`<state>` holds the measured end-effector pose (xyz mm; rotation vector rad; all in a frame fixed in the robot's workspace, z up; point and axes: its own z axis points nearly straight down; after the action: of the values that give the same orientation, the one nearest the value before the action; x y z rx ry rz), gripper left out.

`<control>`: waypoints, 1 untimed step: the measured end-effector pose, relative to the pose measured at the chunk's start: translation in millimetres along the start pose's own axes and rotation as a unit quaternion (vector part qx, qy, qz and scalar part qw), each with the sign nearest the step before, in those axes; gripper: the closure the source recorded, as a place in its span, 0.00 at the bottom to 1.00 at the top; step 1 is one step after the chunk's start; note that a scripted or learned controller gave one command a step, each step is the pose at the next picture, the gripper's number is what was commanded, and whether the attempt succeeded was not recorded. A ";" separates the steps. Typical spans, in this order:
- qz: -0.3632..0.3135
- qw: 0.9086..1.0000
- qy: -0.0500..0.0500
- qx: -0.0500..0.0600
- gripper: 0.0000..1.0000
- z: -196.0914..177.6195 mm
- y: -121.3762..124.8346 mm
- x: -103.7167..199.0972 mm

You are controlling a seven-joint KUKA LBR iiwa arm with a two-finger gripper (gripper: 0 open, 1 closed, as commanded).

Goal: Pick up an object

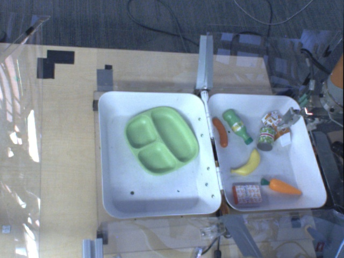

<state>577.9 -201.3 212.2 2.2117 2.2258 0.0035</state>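
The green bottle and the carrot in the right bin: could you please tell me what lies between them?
In the camera view, the banana lies between the green bottle and the carrot.

One fixed camera looks down aslant on both bins [107, 198].

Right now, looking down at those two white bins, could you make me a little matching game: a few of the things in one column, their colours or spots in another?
Things:
1. divided plate
2. banana
3. carrot
4. sausage

Descriptions:
A. orange, near the right bin's front right corner
B. red-orange, beside the wall between the bins
C. green, alone in the left bin
D. yellow, mid right bin

Pairs: 1-C, 2-D, 3-A, 4-B
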 end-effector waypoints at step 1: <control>0.022 1.000 0.000 -0.002 0.00 114.7 35.5 -2.7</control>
<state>613.8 -203.9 97.7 2.2579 2.1748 0.0073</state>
